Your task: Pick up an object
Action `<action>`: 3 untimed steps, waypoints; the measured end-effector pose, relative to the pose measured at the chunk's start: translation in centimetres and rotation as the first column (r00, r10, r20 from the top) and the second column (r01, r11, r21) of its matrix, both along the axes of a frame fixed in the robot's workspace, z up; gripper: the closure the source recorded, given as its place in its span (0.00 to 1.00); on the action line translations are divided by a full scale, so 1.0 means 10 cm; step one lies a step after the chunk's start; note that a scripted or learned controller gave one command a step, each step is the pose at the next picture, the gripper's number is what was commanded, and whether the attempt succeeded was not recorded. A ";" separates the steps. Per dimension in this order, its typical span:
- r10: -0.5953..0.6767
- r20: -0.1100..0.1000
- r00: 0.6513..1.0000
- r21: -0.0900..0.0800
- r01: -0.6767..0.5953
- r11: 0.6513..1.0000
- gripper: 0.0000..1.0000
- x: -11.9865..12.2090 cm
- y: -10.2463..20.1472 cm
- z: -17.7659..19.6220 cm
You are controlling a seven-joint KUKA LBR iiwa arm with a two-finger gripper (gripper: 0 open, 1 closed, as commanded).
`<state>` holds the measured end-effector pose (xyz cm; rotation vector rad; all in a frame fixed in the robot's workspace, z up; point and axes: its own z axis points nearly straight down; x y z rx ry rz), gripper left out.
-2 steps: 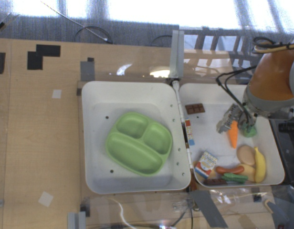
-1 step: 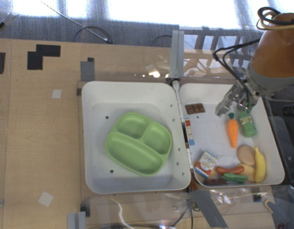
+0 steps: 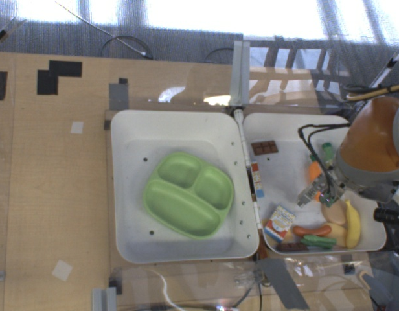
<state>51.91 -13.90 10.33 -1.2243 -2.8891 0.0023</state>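
Camera view: arm's jaws low in right bin (image 3: 277, 180), state impossible to tell, beside banana (image 3: 352, 224).

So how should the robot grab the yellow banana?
Best across the middle of the banana, coming straight down from above. It lies flat and runs top to bottom in the right bin, so the jaws would likely close across its narrow width.

We see a pale wooden bench (image 3: 50, 173) bearing two shallow white bins side by side, the left bin (image 3: 131, 238) and the right bin (image 3: 287, 125), with black square markings (image 3: 57, 75) toward its far left corner.
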 end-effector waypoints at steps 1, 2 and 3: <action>-0.156 0.014 0.988 0.004 0.156 0.988 1.00 0.11 1.09 0.84; -0.135 0.022 0.991 0.000 0.135 0.991 1.00 0.73 0.76 2.12; -0.306 0.008 0.952 0.000 0.306 0.952 1.00 0.17 0.58 1.68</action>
